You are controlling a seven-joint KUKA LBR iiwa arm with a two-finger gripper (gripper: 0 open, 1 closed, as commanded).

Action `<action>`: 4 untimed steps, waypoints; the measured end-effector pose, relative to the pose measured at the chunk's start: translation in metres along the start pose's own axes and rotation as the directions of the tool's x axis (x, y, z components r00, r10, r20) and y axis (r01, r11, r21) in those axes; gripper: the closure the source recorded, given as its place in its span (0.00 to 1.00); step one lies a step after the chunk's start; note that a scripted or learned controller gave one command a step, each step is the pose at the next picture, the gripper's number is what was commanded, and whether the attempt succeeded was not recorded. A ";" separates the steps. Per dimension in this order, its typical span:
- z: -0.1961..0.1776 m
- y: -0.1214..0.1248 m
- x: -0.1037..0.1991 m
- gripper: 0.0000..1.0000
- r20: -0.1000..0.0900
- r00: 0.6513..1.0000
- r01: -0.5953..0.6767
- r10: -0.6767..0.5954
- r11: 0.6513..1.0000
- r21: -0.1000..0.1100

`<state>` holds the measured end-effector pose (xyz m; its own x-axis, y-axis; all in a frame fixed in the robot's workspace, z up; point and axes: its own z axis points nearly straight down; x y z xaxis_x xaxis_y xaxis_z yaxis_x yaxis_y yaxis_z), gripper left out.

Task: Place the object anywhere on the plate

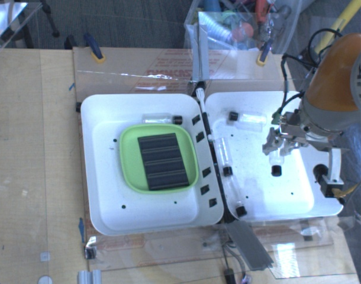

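Pincer (279, 142) and wrist hang low over the right bin (299, 203), near its middle, and from this slanted view I cannot tell if the pincer is released or clenched. Directly under it stands a small clear tube (276, 160) with a black cap at its lower end. It seems to touch the tool, but a real grasp is not visible, so I do not count it as held. I judge this tube to be the task's thing, so the step in hand is the pick-up, and the placing is not yet begun. The green plate (129, 158) lies in the left bin (97, 212), well apart from the arm, and a dark ribbed block (163, 161) already covers most of its middle. The next move calls for a firm hold on the slippery tube, then a lift high enough to cross the divider (205, 141) between the bins, and a release over the plate's free green border or on the block.
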<state>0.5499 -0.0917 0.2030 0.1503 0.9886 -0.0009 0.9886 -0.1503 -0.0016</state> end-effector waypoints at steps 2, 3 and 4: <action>0.001 0.028 -0.051 0.00 0.001 0.997 0.080 -0.080 0.997 -0.003; -0.009 0.052 -0.106 0.00 0.001 0.999 0.049 -0.049 0.999 -0.003; -0.026 0.085 -0.116 0.00 0.002 0.994 0.106 -0.106 0.994 -0.004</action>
<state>0.6162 -0.2190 0.2292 0.0442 0.9990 -0.0030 0.9990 -0.0442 0.0024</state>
